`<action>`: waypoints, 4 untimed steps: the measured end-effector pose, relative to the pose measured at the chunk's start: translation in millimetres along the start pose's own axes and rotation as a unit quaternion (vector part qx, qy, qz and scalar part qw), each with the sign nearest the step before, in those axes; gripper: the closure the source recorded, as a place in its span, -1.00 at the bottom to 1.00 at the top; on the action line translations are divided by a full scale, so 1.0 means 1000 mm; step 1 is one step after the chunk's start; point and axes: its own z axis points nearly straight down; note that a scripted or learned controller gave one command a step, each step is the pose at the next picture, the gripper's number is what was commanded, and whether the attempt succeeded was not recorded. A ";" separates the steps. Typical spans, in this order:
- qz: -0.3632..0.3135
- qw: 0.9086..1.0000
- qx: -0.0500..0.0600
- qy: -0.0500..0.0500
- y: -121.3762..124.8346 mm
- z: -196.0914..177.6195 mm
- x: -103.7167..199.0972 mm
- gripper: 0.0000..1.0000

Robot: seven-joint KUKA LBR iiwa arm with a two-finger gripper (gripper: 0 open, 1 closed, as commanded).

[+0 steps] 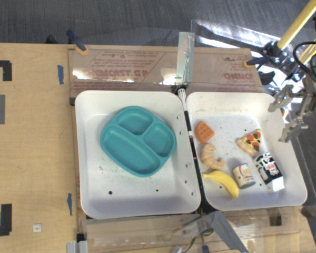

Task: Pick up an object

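Observation:
The right bin (284,198) holds several toy foods: an orange piece (204,132), a croissant (211,156), a banana (223,182), a small can (244,175), a pizza slice (250,142) and a cow-patterned milk carton (268,170). My gripper (284,117) hangs above the bin's right rim, up and to the right of the pizza slice. Its two metal fingers (278,100) stand apart with nothing between them. It touches none of the objects.
The left bin (89,194) holds a teal divided plate (138,140). A clear divider wall (185,57) rises behind the seam between the bins. A yellow rod (300,16) and cables crowd the top right corner.

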 end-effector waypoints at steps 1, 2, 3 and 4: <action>0.162 0.987 0.000 0.002 -0.034 0.081 -0.048 -1.00; 0.180 0.984 0.002 -0.008 -0.033 0.183 -0.089 -1.00; 0.178 0.984 0.003 -0.012 -0.032 0.170 -0.092 1.00; 0.299 0.954 -0.001 -0.001 0.024 0.103 -0.060 1.00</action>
